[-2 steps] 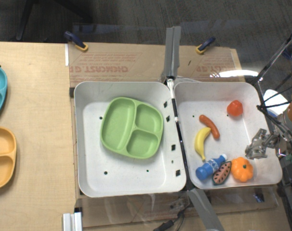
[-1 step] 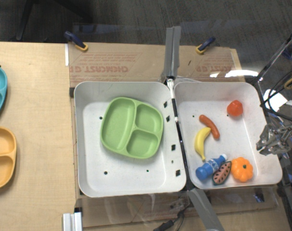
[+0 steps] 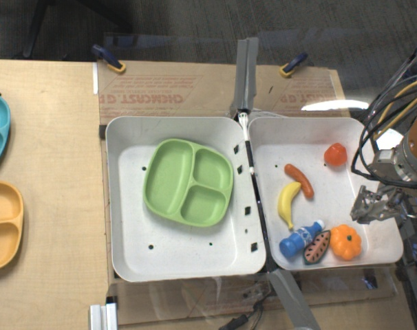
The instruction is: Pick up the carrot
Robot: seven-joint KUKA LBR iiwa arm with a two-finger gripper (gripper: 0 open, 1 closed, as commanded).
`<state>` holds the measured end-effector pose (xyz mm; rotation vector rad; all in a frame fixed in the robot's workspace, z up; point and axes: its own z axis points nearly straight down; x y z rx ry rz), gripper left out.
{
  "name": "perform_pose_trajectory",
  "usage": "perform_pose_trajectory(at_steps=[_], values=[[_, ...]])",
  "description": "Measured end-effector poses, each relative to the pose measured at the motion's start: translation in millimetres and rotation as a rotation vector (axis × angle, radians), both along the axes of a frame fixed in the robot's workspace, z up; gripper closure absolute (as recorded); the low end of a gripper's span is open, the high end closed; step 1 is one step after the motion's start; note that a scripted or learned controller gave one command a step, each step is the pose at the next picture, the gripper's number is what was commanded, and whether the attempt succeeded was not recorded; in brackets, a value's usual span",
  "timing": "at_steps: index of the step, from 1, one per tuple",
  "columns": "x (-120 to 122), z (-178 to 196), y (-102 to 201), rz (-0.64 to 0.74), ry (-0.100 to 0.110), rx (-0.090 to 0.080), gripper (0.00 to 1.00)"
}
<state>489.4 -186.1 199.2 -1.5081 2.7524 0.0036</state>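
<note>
I see the left bin (image 3: 126, 205), well away from the pincer across the raised middle edges, bearing a green divided plate (image 3: 188, 182) with bare white floor all round it. The right bin (image 3: 298, 133) runs under the pincer, its right rim just beneath the arm. The pincer (image 3: 375, 205) hangs at that right rim; I cannot tell whether it is spread or pressed together.

The carrot (image 3: 298, 180), a slim orange-red piece, lies well to the pincer's left and slightly up-frame, its lower end touching the banana (image 3: 287, 203). Open white floor lies between it and the pincer. Just below-left of the pincer sits an orange pumpkin (image 3: 346, 243), with a dark seeded slice (image 3: 317, 247) and a blue bottle (image 3: 298, 239) packed along the near edge. A small red-orange fruit (image 3: 336, 155) rests up-frame, left of the pincer.
</note>
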Motion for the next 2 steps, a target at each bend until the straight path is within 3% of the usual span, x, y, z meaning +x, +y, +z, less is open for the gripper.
perform_pose_trajectory(at_steps=[1,2], values=[[0,0,0,0.001,-0.001,0.0,0.0],[-11,-108,-25,-0.076,0.002,-0.001,0.0]])
